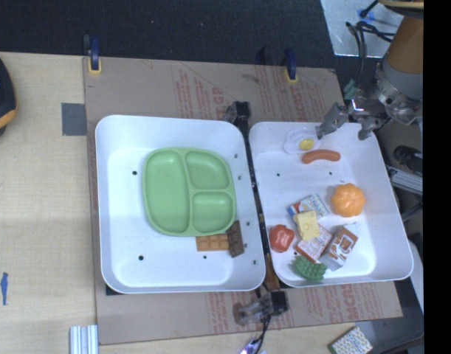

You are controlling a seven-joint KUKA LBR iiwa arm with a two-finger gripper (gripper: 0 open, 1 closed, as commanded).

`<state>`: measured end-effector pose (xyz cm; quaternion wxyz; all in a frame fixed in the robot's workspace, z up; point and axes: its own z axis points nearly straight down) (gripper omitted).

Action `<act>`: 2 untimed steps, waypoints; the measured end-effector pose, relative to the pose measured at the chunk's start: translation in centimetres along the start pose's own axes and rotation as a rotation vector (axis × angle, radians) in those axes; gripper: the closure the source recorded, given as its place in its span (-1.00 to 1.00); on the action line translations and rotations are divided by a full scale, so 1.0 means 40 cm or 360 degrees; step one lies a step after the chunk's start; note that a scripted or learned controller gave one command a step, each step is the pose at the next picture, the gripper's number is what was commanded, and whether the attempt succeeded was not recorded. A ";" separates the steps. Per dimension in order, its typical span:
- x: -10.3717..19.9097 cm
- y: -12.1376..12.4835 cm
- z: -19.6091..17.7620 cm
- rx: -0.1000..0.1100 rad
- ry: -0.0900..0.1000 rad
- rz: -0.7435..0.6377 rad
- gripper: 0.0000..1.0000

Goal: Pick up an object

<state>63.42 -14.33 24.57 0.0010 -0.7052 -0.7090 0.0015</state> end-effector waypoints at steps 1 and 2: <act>-0.053 -0.062 0.408 0.0020 0.0002 0.0002 -1.00; -0.177 0.016 0.201 -0.0014 -0.0006 0.0005 -1.00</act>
